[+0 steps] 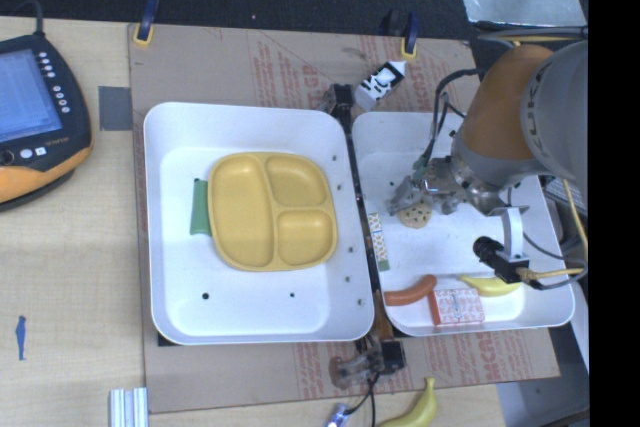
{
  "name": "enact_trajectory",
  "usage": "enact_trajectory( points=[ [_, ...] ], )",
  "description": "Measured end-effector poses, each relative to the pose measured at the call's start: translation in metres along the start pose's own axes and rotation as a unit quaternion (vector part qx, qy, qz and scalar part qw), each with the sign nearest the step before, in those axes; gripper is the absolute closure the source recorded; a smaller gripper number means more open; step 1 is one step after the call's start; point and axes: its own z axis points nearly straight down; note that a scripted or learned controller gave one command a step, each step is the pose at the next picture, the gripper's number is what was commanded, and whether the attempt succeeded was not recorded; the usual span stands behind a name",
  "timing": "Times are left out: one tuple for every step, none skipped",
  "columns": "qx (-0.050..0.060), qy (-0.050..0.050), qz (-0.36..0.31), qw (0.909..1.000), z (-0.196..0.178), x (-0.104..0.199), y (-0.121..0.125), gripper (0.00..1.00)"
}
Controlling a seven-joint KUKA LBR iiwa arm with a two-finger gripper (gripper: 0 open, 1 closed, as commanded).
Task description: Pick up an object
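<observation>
My gripper (pixel 424 194) hangs low over the middle of the right bin (pixel 400 143), on the grey arm with its orange band reaching in from the right. A round speckled cookie (pixel 412 213) lies just below and left of the gripper tip, touching it or nearly so. Along the front of that bin lie an orange sausage (pixel 410 292), a small red-and-white box (pixel 456 306) and a yellow banana-like piece (pixel 490 286). The left bin (pixel 170 245) holds a yellow divided plate (pixel 270 210) resting over a green flat piece (pixel 200 206).
A tablet-like pendant (pixel 35 120) sits at the far left of the bench. A black-and-white tag (pixel 380 82) lies behind the bins. A second banana (pixel 418 406) lies on the cardboard in front of the right bin. Clamps (pixel 146 21) hold the cardboard's back edge.
</observation>
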Motion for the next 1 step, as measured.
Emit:
enact_trajectory(
  points=[
    [-0.003, -0.002, -0.001, 1.0, -0.0126, -0.0017, 0.0014, 1.0]
  ],
)
